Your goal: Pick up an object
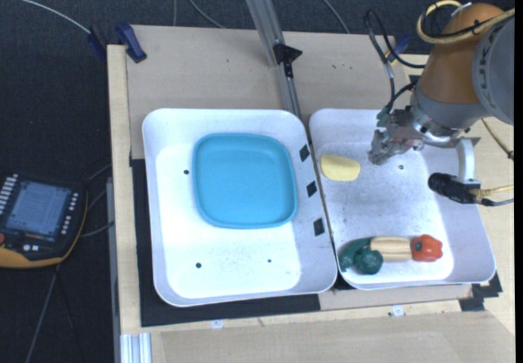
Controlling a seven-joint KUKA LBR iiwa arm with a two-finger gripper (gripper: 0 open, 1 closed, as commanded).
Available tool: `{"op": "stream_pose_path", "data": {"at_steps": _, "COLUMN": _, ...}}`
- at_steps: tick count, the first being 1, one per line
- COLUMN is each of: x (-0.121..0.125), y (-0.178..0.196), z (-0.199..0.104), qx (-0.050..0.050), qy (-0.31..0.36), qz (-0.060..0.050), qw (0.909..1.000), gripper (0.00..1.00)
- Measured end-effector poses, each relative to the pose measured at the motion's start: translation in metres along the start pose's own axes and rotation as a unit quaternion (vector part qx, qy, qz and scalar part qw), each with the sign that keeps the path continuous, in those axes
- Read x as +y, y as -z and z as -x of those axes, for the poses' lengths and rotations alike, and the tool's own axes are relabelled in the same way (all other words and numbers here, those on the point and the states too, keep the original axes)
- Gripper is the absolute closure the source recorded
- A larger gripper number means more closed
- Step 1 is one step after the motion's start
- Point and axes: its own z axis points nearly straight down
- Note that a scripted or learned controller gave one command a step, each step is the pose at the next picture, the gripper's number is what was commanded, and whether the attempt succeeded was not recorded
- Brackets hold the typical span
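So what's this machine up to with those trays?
A robot arm reaches in over the right bin, its gripper low over the bin floor beside a pale yellow piece. It holds nothing that can be seen. Along that bin's near edge lie a green object, a tan stick-like piece and a red one. The left bin carries a blue plate.

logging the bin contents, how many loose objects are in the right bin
4: a pale yellow rounded piece near the left wall, and along the front wall a dark green lump, a tan cylinder and a red round piece.
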Motion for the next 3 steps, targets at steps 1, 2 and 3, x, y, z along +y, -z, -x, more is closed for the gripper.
{"op": "stream_pose_path", "data": {"at_steps": 1, "x": 0.008, "y": 0.061, "z": -0.002, "qx": 0.000, "qy": 0.000, "qz": 0.002, "qw": 1.0000, "gripper": 1.00}}
{"op": "stream_pose_path", "data": {"at_steps": 2, "x": 0.009, "y": 0.113, "z": -0.002, "qx": 0.000, "qy": 0.000, "qz": 0.002, "qw": 1.0000, "gripper": 1.00}}
{"op": "stream_pose_path", "data": {"at_steps": 3, "x": -0.017, "y": 0.105, "z": -0.054, "qx": 0.000, "qy": 0.002, "qz": 0.000, "qw": 1.0000, "gripper": 1.00}}
